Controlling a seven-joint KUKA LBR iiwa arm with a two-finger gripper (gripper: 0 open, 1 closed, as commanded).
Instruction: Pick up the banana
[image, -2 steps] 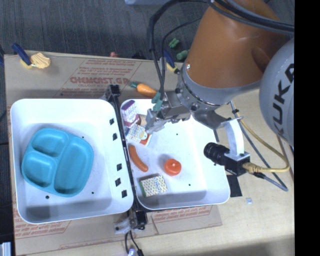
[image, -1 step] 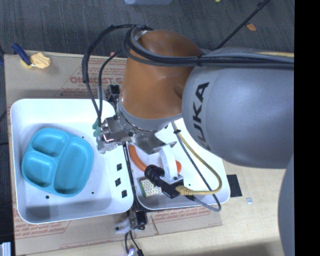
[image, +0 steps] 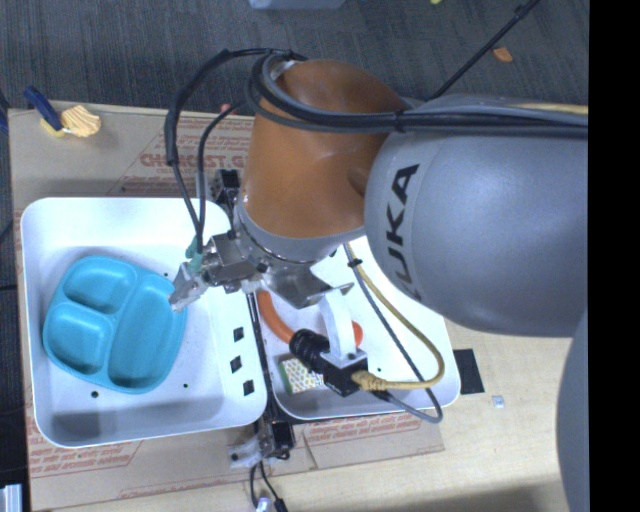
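Overhead, grey arm (image: 470, 210) reads "KUKA"; hand (image: 190, 285) over blue tray (image: 110, 325) in left bin (image: 60, 225), grip state unclear.

I see a dark grey carpet floor (image: 120, 45) at the top. Below it sits a light tan wooden bench (image: 500, 450), with flat brown cardboard (image: 130, 150) lying on it.

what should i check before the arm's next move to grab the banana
1. Banana located: cannot tell, no yellow fruit is clear in the bins.
2. Gripper position: ok, at the blue tray's right edge in the left bin.
3. Holding anything: cannot tell.
4. Right bin visible: not ok, the arm covers most of it.
5. Orange item in the right bin identified: cannot tell.
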